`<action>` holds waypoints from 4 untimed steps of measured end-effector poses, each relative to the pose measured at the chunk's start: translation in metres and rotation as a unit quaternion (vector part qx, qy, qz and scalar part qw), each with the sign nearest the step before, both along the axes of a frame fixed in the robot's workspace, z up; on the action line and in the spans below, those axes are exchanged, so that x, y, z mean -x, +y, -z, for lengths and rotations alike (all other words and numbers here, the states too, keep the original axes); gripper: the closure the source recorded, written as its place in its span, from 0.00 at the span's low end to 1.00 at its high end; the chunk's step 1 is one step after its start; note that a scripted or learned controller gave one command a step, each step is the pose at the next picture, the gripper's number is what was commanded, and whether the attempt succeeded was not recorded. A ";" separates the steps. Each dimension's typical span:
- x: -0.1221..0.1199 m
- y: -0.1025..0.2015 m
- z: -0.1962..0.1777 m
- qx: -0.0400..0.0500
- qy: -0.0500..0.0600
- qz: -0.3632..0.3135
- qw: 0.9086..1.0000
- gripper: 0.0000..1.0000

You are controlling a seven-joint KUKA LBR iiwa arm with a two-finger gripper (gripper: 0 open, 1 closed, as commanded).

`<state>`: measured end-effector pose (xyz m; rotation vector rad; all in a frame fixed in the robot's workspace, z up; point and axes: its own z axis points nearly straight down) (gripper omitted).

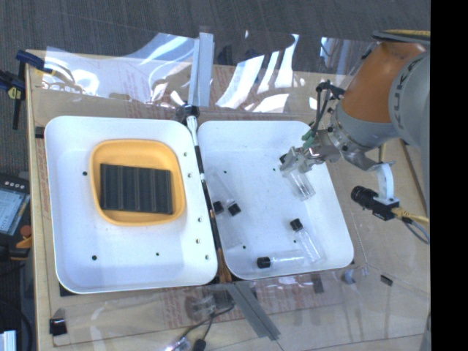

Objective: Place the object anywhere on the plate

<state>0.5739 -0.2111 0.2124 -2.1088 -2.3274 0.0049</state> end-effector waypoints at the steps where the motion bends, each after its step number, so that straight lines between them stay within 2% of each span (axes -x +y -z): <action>1: 0.000 0.000 0.000 0.000 0.000 0.000 1.000 0.00; 2: 0.003 0.063 0.003 -0.002 0.001 -0.149 0.989 0.00; 3: -0.033 0.130 0.021 -0.001 -0.001 -0.317 0.949 0.00; 4: -0.048 0.199 0.012 -0.001 -0.001 -0.315 0.949 0.00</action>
